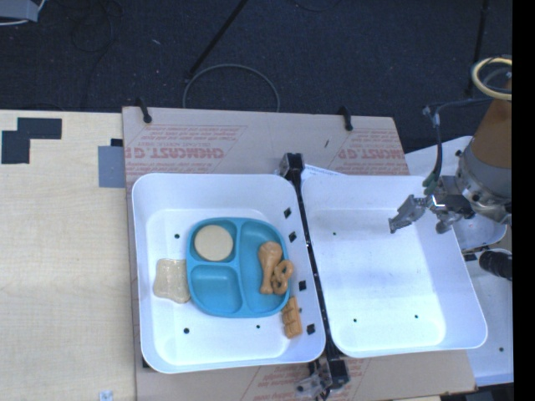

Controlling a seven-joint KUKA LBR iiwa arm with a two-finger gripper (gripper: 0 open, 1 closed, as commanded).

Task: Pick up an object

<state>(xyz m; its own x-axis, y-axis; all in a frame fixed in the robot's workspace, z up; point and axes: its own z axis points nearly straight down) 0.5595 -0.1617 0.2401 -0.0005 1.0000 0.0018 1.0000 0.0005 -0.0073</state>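
Over the right bin (451, 307) our gripper (407, 214) hangs with nothing in it; whether its fingers are apart we cannot tell. All objects lie in the left bin (159, 199): a blue tray (219, 295) holding a round biscuit (213, 242) and a pretzel piece (273, 267). We judge the approach not yet begun; next we must cross leftward and descend.

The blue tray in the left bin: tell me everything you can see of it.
The blue tray is a rounded, plastic-looking divided plate with three compartments, lying flat in the left bin. Its upper-left compartment holds a pale round disc; the right compartment holds a tan pretzel-like piece; the lower-left compartment shows bare blue. A pale bread-like slice lies against its left edge, and a small tan piece lies off its lower-right corner on the bin floor. The end effector is over the right bin, well apart from it.
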